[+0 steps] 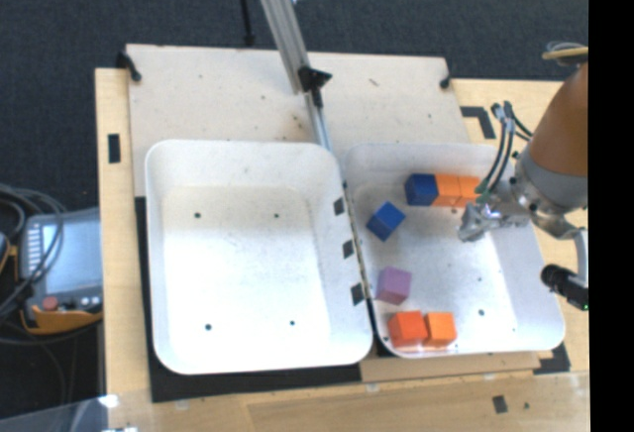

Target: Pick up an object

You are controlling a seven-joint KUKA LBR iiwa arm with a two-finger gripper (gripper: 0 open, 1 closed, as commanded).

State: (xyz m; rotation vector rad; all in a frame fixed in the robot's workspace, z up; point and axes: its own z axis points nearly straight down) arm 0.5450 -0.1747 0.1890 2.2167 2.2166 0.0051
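orange block [457,190]: right bin [515,321], far side, touching the blue block [421,189] on its left
gripper [474,222]: just beside the orange block, nearer the camera and slightly right
grip state: can't tell
next: short move away from the camera and left

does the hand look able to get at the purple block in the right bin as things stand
Probably yes. The purple block stands alone on the right bin floor, apart from the orange blocks below it, and the hand hangs nearby with bare floor between.
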